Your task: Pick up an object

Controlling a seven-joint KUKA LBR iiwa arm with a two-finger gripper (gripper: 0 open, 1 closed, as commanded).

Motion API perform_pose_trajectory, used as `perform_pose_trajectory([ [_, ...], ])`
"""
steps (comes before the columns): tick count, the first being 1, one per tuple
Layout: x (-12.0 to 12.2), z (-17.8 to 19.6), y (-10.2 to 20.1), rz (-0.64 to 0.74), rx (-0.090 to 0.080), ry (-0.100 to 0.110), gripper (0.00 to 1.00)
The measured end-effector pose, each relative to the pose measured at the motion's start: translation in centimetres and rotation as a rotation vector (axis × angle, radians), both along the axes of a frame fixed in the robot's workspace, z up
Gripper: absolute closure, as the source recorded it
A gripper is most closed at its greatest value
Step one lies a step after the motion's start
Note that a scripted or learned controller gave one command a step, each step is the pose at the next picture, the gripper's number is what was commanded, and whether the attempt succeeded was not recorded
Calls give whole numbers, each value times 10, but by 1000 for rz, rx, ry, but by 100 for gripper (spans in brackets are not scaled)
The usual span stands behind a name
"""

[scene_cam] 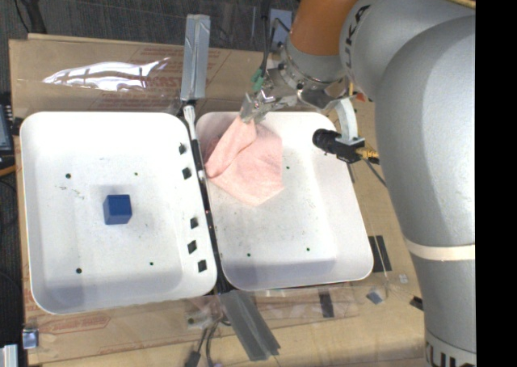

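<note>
A pink cloth (245, 162) hangs over the far left part of the right bin (323, 236), its top corner pinched up between the fingers of my gripper (254, 111). The cloth's lower edge drapes down toward the bin floor. My gripper is shut on that corner, above the bin's back rim. A small blue cube (118, 208) rests on the floor of the left bin (48, 163), well away from the gripper.
The two bins meet at a divider with black clips (196, 212). A grey taped strip (195, 58) runs back across the cardboard behind the bins. The big grey arm covers the right side of the bench.
</note>
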State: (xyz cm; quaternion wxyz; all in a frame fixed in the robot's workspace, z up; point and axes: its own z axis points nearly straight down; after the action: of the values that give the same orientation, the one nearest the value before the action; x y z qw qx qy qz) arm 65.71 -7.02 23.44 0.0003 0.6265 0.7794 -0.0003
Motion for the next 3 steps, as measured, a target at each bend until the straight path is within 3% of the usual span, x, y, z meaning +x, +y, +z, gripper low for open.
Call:
perform_pose_trajectory([
  [1, 0, -1, 0, 1, 0, 1, 0],
  [2, -1, -130, -32, -3, 1, 6, 0],
  [3, -23, -120, -101, -189, 2, 5, 0],
])
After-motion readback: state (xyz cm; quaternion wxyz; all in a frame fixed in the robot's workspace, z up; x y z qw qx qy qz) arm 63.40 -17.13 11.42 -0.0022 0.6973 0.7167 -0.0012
